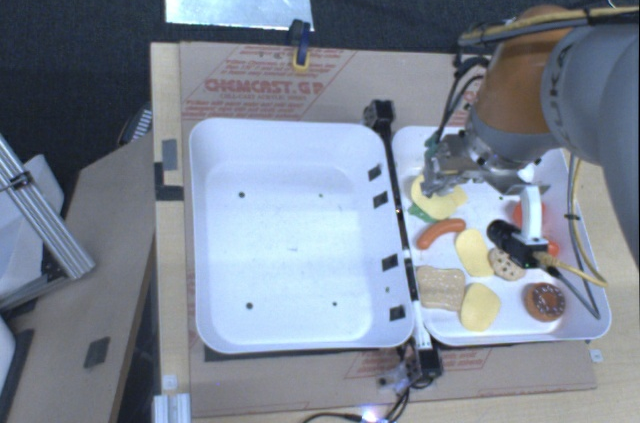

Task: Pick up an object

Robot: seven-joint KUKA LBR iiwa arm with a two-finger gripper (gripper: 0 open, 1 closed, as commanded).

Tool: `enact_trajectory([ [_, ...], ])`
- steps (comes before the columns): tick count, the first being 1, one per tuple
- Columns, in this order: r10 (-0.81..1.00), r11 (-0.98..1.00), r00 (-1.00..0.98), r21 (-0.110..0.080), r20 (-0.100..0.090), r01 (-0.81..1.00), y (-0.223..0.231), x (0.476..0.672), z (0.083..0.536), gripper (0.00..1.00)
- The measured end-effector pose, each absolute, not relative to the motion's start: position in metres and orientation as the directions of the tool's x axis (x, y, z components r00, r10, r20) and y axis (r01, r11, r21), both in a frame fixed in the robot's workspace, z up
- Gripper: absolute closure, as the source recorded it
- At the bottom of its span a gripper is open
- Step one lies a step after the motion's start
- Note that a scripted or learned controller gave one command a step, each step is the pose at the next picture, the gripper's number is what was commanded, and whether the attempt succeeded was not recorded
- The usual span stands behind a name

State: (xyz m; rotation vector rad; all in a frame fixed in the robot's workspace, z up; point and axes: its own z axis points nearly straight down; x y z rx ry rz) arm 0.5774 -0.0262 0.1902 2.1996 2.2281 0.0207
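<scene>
A grey arm [560,81] reaches in from the right and hangs its jaws low over the far-left part of the right-hand bin [520,335], one of two white bins side by side on the desk [260,86]. From this slant it cannot be told whether the jaws stand apart or together, and nothing shows between them.

The likeliest target, a flat yellow piece [450,202], lies almost straight beneath the jaws. Only its near edge peeks out, towards the front of the bin, with a green scrap [421,209] touching its left end. With so much of it covered, its long axis cannot be read with any certainty. What shows suggests it runs across the bin, left to right.

An orange sausage [441,232] lies just beside it on the near side, its length also running across the bin and tilted up a little to the right. Farther towards the front sit a bread slice [441,286], a cookie [507,264] and a doughnut [545,301], all well clear of the jaws. The left-hand bin [290,231] holds nothing within the arm's present reach.

The pick appears to turn on a straight drop, not a sideways shift. The yellow piece is the thing below, and the sausage is close enough to be nudged if the jaws come down wide.
</scene>
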Motion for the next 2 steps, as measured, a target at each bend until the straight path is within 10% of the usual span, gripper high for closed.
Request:
enact_trajectory([
  [1, 1.0, 0.011, -0.011, 0.017, 0.002, 1.0, 0.025, 0.619, 0.294, 1.0],
  [2, 1.0, 0.01, -0.01, 0.008, 0.002, 1.0, 0.085, 0.671, 0.307, 1.0],
])
